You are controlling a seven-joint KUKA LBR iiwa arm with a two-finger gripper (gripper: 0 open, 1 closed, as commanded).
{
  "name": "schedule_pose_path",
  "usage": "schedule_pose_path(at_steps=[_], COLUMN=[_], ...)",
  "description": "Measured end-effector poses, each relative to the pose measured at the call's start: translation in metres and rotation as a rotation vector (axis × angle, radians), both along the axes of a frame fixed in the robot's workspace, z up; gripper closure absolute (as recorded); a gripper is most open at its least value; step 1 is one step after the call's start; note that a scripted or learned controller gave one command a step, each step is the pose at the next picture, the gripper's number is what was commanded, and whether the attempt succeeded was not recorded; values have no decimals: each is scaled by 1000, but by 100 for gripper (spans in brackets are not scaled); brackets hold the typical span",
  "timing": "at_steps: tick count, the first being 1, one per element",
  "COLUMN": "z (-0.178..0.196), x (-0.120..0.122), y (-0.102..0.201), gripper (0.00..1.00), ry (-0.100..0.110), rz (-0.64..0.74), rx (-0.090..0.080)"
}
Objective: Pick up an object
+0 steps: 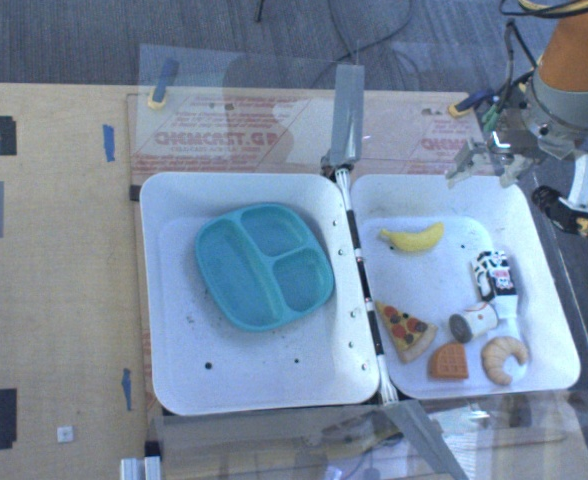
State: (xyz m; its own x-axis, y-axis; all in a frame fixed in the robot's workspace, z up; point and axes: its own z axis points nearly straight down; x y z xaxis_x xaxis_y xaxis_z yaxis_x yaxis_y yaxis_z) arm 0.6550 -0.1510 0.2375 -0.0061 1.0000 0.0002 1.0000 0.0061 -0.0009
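Right now, from the overhead camera, the gripper (490, 161) hangs over the far edge of the right bin (559, 298) with its fingers spread apart and nothing between them. Nearest to it is the banana (412, 237), a little nearer the camera and off to the left, its long axis lying across the bin. It rests alone on bare white floor with room around it, while the pizza slice (407, 330), croissant (503, 354) and other toys crowd the near corner.
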Motion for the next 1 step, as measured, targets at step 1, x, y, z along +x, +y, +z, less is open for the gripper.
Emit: schedule_pose_path(at_steps=[1], z=[-141], x=[-20], y=[-64], gripper=[0], ry=[-8], rz=[33], rx=[3])
